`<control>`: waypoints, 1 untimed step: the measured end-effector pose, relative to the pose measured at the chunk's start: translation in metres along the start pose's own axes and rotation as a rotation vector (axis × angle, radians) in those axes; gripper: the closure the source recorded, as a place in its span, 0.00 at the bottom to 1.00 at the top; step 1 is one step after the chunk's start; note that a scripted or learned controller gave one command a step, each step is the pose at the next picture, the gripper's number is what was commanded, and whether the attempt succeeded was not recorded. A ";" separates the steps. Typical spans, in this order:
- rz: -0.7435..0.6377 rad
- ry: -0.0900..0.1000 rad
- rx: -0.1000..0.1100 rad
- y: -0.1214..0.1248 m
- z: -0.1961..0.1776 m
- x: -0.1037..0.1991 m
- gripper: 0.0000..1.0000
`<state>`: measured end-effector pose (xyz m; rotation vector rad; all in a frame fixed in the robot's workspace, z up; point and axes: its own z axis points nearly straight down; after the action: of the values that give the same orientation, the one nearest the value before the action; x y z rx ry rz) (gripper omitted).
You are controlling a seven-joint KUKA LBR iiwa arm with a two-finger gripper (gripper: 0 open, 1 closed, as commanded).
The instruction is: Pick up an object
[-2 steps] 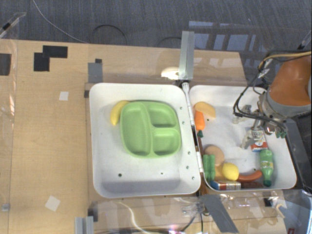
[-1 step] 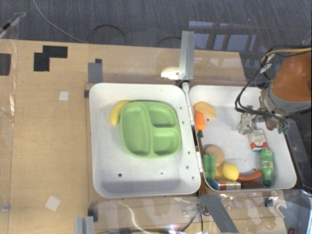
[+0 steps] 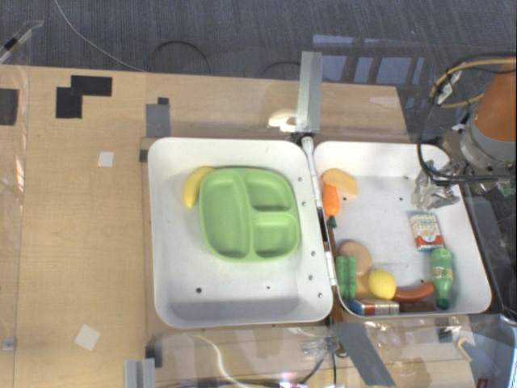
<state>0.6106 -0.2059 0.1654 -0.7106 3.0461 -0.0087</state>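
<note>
Gripper (image 3: 434,189) positioned over right bin (image 3: 388,162), near its far right wall, just above small carton (image 3: 425,231). Finger state: cannot tell; metal parts blurred against white floor. Nothing seen held.

Candidate objects, located relative to the carton:
- Green bottle (image 3: 441,275): directly below, almost touching.
- Red sausage (image 3: 414,293): below, beside bottle.
- Yellow lemon (image 3: 381,284): lower left.
- Orange carrot (image 3: 330,200): far left, against bin divider.

Likely risks:
- Straight descent landing on bare floor above carton: empty closure.
- Carton lying flat: fingers sliding off thin edges.
- Bottle crowding carton: contact nudging both objects.
- Proximity to wall: finger collision.
</note>
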 end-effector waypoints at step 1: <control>-0.446 0.000 -0.004 -0.013 0.008 -0.032 1.00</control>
<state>0.6449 -0.2040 0.1574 -1.3686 2.8158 -0.0066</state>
